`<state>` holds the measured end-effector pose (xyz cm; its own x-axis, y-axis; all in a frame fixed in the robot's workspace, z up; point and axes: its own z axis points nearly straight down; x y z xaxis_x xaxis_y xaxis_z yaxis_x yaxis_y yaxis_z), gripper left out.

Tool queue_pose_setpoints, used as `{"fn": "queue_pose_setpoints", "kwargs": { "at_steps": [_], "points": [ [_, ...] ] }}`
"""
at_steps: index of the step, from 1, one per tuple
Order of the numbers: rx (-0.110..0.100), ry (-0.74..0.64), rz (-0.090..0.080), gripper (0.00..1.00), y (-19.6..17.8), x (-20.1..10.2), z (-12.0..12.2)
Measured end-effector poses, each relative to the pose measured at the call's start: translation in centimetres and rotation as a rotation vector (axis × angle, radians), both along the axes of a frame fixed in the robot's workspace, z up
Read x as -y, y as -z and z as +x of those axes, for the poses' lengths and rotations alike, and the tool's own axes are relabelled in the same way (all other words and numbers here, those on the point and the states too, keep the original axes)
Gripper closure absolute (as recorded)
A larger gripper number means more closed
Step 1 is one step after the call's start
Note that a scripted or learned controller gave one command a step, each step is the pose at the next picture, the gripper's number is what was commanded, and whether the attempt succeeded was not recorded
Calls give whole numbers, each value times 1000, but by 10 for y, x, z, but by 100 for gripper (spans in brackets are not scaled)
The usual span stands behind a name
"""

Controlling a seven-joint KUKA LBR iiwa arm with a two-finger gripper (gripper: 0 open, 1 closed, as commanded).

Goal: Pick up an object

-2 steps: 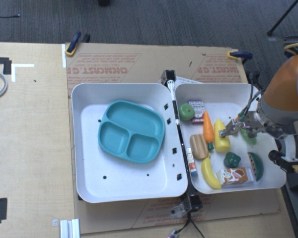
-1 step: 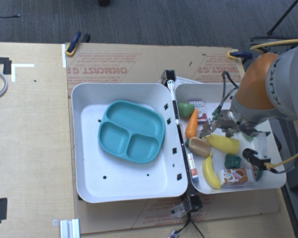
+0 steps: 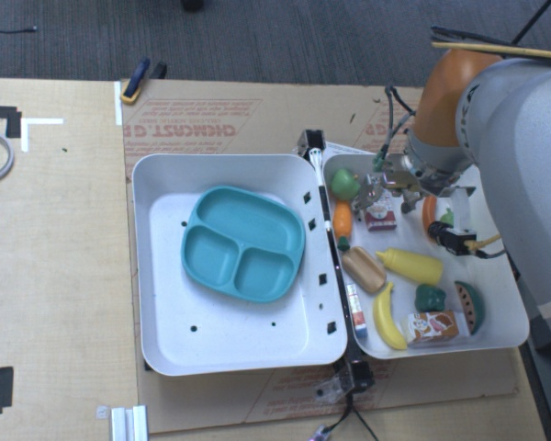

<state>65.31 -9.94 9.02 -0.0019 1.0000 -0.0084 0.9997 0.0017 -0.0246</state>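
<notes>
Locate the gripper (image 3: 378, 191) low over the upper part of the right bin (image 3: 496, 338), at the end of the arm (image 3: 496, 154) that reaches in from the right. You cannot tell from this view whether it is spread or closed; no object is visibly pinched.

Directly beneath and just beside the gripper you find a small red-and-white carton (image 3: 379, 218). To its left lies a green round fruit (image 3: 345, 183), and below that an orange carrot (image 3: 342, 220) against the bin's left wall.

Moving outward within the right bin, note the following contents:
- a hot dog bun (image 3: 363, 269), just beside a yellow mustard bottle (image 3: 411, 265);
- a banana (image 3: 387, 318) near the lower left corner;
- a dark green piece (image 3: 430, 297) above a printed snack box (image 3: 433, 328);
- a watermelon slice (image 3: 470, 308) at the lower right;
- an orange item (image 3: 429, 214) partly hidden by the arm's cabling.

All candidate objects for picking lie in this right bin.

The left bin (image 3: 165, 320) holds one item: a teal divided plate (image 3: 243, 243) with three compartments, set near the bin's centre. Both bins rest on a cardboard sheet (image 3: 202, 122) on the bench.
</notes>
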Motion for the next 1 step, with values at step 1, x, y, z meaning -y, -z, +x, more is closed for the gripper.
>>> {"fn": "queue_pose_setpoints", "kwargs": {
  "at_steps": [1],
  "points": [
    [21,-4,5,100,-12,-5,5]
  ]
}}
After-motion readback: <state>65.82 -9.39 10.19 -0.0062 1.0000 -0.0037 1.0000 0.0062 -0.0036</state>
